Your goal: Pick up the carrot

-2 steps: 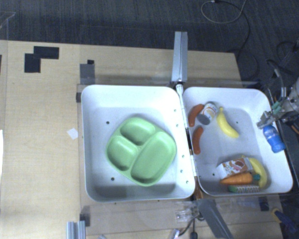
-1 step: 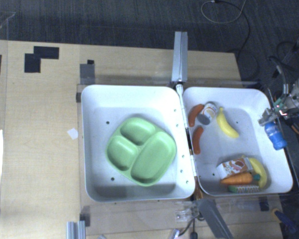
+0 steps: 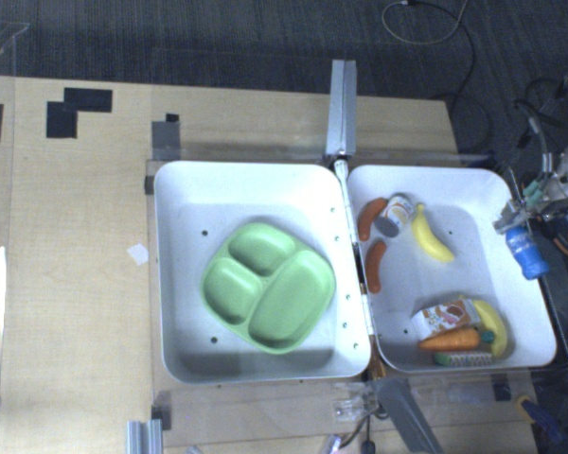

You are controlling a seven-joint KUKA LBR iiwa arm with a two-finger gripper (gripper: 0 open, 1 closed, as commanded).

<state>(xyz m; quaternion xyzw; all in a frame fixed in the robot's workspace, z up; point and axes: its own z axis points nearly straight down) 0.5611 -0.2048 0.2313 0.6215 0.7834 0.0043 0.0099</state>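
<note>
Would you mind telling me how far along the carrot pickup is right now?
Nothing looks done yet: the carrot lies in the right bin at its near edge, beside a snack packet and a banana. The gripper sits over the bin's far right rim, well away. Approach, grasp and lift all remain.

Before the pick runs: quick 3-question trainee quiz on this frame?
1. True or false: the carrot lies in the left bin.
2. Multiple choice: the green tray has how many compartments? A) two B) three C) five
3. What yellow thing touches the carrot's right end?

Key:
1. False; it lies in the right bin, at the near edge.
2. B
3. A banana; a second banana lies farther back.
</note>
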